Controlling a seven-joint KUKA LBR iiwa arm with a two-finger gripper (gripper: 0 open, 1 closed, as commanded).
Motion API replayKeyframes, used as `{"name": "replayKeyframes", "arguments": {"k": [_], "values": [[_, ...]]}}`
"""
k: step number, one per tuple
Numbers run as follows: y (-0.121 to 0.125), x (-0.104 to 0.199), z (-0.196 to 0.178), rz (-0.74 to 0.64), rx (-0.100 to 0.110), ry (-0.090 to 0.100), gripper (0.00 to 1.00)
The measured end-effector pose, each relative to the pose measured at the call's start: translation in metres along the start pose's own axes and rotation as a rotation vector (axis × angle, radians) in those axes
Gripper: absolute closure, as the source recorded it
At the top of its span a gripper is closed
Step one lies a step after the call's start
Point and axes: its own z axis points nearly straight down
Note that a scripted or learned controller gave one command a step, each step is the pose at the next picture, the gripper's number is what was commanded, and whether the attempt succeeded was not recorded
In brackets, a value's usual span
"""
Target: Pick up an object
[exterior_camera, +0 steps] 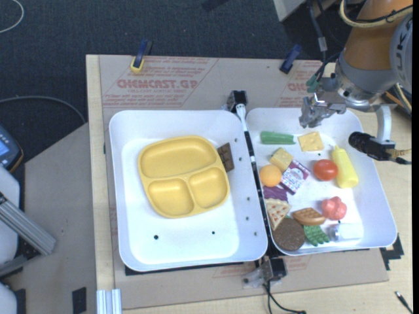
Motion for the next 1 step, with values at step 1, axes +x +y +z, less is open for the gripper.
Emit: {"name": "replayKeyframes", "arguments": {"k": [1], "values": [[-0.0402, 0.0415, -0.0083, -0.003, 0.010, 0.004, 1.00]]}}
